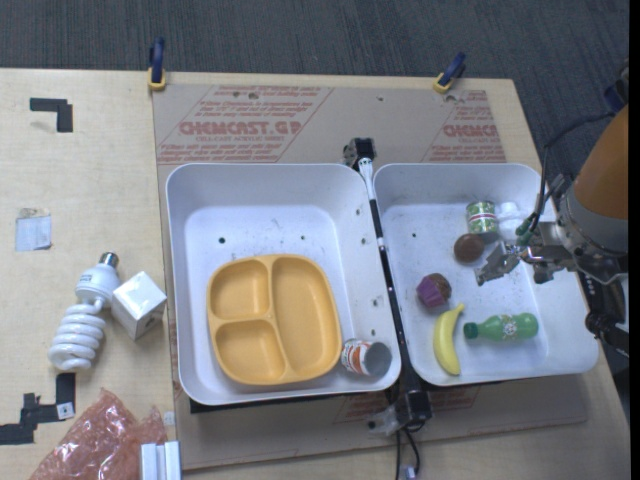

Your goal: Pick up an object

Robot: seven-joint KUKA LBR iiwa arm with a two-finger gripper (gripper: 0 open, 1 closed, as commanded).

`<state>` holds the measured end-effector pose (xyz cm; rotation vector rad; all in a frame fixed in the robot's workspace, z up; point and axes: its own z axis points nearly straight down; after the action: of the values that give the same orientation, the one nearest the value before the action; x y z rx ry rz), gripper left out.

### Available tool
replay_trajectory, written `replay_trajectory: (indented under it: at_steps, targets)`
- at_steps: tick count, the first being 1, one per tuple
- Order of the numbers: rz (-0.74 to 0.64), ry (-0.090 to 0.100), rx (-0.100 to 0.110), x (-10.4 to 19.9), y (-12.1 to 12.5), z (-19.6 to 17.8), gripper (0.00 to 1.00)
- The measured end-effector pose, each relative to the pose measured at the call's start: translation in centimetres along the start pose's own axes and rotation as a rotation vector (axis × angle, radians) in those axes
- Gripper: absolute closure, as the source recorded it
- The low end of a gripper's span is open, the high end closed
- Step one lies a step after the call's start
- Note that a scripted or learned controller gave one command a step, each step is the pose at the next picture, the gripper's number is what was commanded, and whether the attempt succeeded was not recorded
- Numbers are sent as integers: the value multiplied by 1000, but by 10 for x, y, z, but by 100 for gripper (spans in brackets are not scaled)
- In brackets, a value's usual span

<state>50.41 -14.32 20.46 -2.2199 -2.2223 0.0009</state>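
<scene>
Over right bin (560,363), gripper (508,259) hung at 3 o'clock, fingers spread, nothing betw. them, brown ball (468,247) just at its 9 o'clock, green bottle (501,328) at 6.

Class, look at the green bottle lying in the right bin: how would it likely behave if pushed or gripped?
The green bottle lies on its side, so a sideways push would probably roll it. Its round, shiny body may slip when gripped. It looks small and plastic, so likely light.
</scene>
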Motion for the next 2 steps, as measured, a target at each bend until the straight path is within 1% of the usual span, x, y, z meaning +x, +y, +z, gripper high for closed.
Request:
replay_trajectory:
  at_steps: [1,2]
  targets:
    - [3,0,-1,33,-26,87,0]
    - [3,0,-1,40,-26,112,0]
